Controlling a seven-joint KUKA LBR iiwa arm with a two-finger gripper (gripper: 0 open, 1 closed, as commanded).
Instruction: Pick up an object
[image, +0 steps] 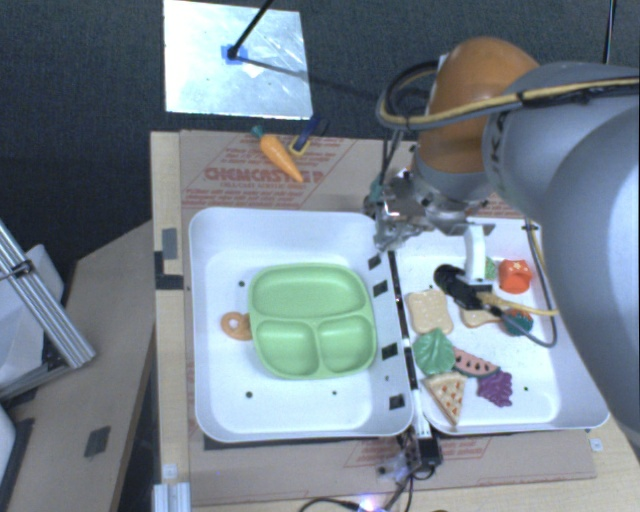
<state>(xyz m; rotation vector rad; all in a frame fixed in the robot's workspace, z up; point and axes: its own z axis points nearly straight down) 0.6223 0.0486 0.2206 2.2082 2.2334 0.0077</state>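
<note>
1. Camera view: the gripper (392, 228) hangs over the 12 o'clock end of the divider where the 2 white bins meet, at the 10 o'clock corner of the right bin (545, 385).
2. Whether the gripper is open or closed cannot be told from this angle, and nothing can be seen held in it.
3. The likely things to pick lie in the right bin: a bread slice (430, 310) near its centre-left, a green leaf (435, 350) just at 6 o'clock of the bread, and a pizza slice (447, 395) at 6 o'clock of the leaf.
4. A watermelon slice (472, 363) and grapes (497, 386) sit towards 5 o'clock, and a red-orange pepper (514, 276) lies at 2 o'clock.
5. The left bin (215, 260) holds a green plate (312, 320) in its middle with a small orange ring (236, 325) just at 9 o'clock of it.
6. A toy carrot (280, 157) lies on the desk outside the bins, at 12 o'clock.
7. Progress judged: no object is lifted, so the descent, grasp and lift all appear to be left.
</note>
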